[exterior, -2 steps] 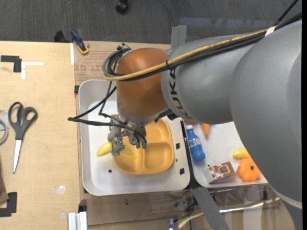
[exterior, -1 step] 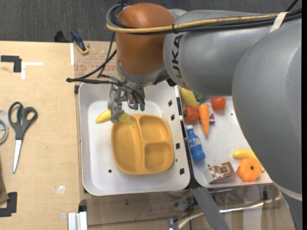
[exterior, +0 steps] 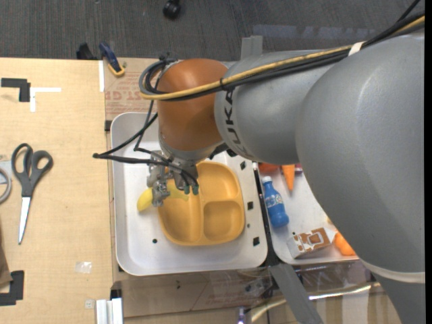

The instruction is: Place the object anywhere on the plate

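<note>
Arm: the grey arm (exterior: pixel 324 120) reaches in from the right, its orange band (exterior: pixel 189 106) over the left bin (exterior: pixel 128 248), wrist pointing down.
Jaws: the jaws (exterior: pixel 174 183) hang at the plate's left rim, right over the banana; from up here I cannot tell how far apart they stand or whether they grip anything.
Banana: a yellow banana (exterior: pixel 145 200) lies at the plate's left edge, its end sticking out onto the bin floor.
Plate: a yellow divided plate (exterior: pixel 216 214) sits in the left bin.
Right bin: a blue bottle (exterior: pixel 273 204), a carrot (exterior: pixel 289 176) and a small brown box (exterior: pixel 312 240).
Tabletop: scissors (exterior: pixel 27 181) lie on the wooden tabletop (exterior: pixel 61 235), well left of the bins.
</note>
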Tool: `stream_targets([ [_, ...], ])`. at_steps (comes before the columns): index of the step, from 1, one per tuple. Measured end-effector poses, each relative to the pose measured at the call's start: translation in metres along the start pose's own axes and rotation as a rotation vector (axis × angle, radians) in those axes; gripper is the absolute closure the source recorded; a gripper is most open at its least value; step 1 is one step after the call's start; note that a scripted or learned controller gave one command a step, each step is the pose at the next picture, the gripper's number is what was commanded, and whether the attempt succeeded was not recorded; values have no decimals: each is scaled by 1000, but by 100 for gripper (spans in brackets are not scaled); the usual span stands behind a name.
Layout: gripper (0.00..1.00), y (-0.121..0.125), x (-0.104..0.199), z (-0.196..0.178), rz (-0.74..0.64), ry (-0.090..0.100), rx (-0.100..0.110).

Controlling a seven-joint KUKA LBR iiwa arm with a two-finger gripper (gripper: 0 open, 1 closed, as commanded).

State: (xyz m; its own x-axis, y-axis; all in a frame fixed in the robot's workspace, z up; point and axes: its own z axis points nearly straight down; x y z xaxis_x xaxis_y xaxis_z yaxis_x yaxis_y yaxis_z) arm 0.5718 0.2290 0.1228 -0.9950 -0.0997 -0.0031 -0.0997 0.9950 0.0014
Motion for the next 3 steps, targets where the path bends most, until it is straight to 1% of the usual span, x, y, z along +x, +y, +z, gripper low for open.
stream_targets([
  [1,100,-21,33,-115,-84,0,1],
  [2,100,9,82,-188,-147,0,0],
  [3,100,-43,29,-152,-296,1,1],
])
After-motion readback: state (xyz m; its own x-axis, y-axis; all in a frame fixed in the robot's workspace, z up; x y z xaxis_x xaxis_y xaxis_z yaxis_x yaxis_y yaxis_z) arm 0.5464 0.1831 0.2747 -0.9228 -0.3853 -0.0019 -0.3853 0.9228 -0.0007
